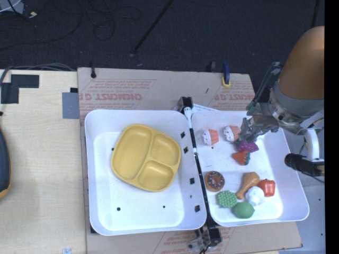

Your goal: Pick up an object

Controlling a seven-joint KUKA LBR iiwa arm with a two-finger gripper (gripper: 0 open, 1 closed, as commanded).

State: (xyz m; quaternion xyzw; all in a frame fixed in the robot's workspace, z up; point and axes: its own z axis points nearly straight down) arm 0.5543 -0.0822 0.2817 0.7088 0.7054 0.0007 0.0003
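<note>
Gripper fingers [248,137] hung low over the right-hand shallow white bin [288,208], their dark tips right at a small purple toy piece [248,146] near the bin's upper middle; whether they were spread or pinched together could not be told, and nothing could be seen between them. That purple piece lay touching a red-orange toy [241,158] just below it. Farther out, the same bin held a pink-and-white toy cupcake [211,137], a white and red round toy [230,133], a brown sprinkled toy doughnut [214,181], a tan toy chicken drumstick [248,183], a red toy pepper [267,187], a white ball [255,196] and two green toy vegetables [226,199] [243,210]. Beside it, the left white bin [100,205] carried a yellow plastic divided plate [145,156]. Both bins sat on printed brown cardboard [148,91] over a pale wooden bench [37,168], with dark carpet and black cables [106,20] behind.
</note>
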